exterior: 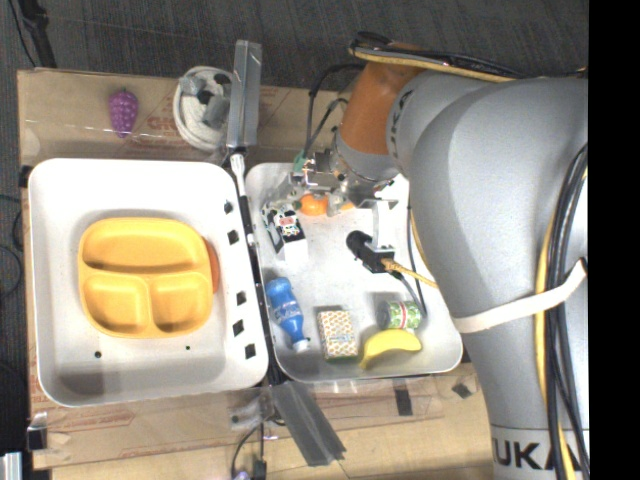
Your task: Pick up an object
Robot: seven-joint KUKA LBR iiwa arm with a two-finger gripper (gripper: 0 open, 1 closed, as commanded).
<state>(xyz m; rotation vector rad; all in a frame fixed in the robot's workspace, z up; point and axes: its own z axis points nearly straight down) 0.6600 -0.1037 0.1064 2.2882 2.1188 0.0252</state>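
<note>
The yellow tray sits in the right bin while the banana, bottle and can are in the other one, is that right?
No. The yellow tray sits in the left bin, as the camera view shows; the banana, bottle and can are in the other one.

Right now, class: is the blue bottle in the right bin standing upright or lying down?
Lying down. The blue bottle shows its full length along the right bin floor.

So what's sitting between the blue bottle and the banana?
In the camera view, a small patterned box lies between the bottle and the banana, along the right bin's near edge.
</note>
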